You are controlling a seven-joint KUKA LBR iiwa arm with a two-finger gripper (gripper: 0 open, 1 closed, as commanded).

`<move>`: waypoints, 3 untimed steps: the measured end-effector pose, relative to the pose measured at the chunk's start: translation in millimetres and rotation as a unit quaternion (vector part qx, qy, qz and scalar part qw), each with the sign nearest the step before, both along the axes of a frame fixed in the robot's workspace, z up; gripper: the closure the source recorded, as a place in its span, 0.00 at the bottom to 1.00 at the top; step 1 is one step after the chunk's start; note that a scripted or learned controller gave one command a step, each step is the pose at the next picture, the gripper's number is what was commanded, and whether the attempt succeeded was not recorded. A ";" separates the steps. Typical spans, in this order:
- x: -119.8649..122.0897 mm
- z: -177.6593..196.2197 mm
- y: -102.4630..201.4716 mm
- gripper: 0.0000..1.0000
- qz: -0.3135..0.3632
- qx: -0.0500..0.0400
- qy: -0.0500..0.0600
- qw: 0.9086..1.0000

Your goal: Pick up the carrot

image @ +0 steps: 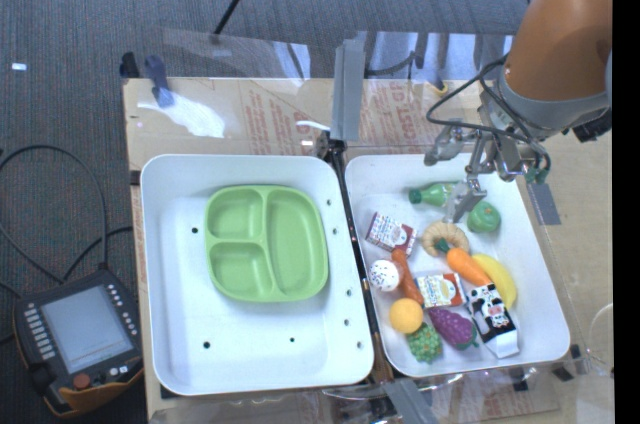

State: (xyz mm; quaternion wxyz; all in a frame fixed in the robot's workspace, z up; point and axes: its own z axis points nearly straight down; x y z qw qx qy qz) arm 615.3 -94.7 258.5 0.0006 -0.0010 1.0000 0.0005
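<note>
The carrot (466, 265), orange with a green tip at its upper left end, lies slantwise in the middle of the right bin (545, 257). It rests between a beige donut (445, 237) and a yellow banana (500, 278). My gripper (464, 204) hangs over the bin's far part, between a green bottle (432, 194) and a green round fruit (484, 217). It is above and behind the carrot, apart from it, with nothing seen held. The orange wrist band sits at the upper right.
The right bin also holds a red-and-white box (389, 232), a white ball (384, 274), a reddish sausage (406, 280), an orange (406, 316), purple grapes (452, 325), green grapes (425, 344) and a milk carton (492, 314). A green divided plate (267, 242) lies in the left bin (170, 312).
</note>
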 end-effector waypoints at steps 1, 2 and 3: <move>-20.9 -159.4 -30.6 0.00 0.094 0.000 -0.002 0.996; -52.2 -162.7 -75.8 0.00 0.226 -0.002 -0.007 0.974; -70.6 -162.5 -57.2 0.00 0.236 -0.004 -0.007 0.972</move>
